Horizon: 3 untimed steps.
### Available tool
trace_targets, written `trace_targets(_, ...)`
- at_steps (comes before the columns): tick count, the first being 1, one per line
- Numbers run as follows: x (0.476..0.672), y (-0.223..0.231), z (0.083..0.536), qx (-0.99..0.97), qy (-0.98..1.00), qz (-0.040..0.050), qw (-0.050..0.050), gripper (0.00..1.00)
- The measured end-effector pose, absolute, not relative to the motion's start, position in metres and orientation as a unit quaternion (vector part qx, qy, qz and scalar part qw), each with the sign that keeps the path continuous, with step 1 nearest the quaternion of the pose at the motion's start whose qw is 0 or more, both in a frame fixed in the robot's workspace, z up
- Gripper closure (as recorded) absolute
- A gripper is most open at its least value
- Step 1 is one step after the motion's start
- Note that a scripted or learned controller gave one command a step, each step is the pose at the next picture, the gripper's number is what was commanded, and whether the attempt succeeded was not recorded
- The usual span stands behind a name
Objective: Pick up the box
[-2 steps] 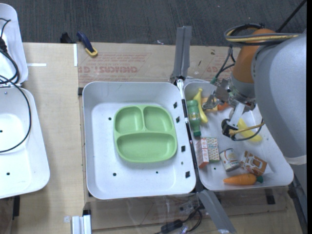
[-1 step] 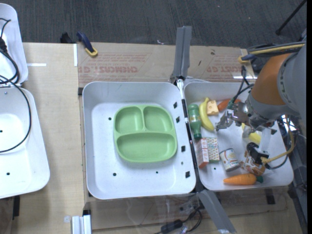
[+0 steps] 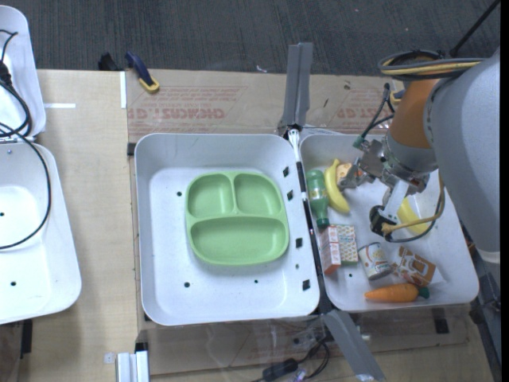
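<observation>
The box [image 3: 340, 246] is a small pale carton with red print. It lies near the left wall of the right bin [image 3: 461, 285], just below a green bottle [image 3: 318, 197]. My gripper [image 3: 355, 173] hangs over the upper part of that bin, close beside a banana [image 3: 338, 188]. It is above and to the right of the box and clear of it. Nothing shows held in it.
A small can [image 3: 374, 261], a brown packet [image 3: 416, 267] and an orange carrot [image 3: 391, 294] lie right of and below the box. Something yellow [image 3: 410, 213] sits under the wrist. The left bin [image 3: 155, 237] holds a green divided plate [image 3: 236, 217].
</observation>
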State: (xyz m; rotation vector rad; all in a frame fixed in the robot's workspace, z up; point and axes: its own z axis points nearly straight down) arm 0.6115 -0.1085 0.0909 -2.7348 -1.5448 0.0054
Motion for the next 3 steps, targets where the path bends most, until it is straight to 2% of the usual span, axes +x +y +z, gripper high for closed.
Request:
trace_targets(1,0.55,-0.107,0.091,-0.907,-0.42,0.0021,0.001,0.0)
trace_targets(2,0.483,-0.093,0.091,-0.877,-0.481,0.0014,0.002,0.0)
trace_targets(3,0.483,-0.093,0.099,-0.878,-0.479,0.0021,0.002,1.0)
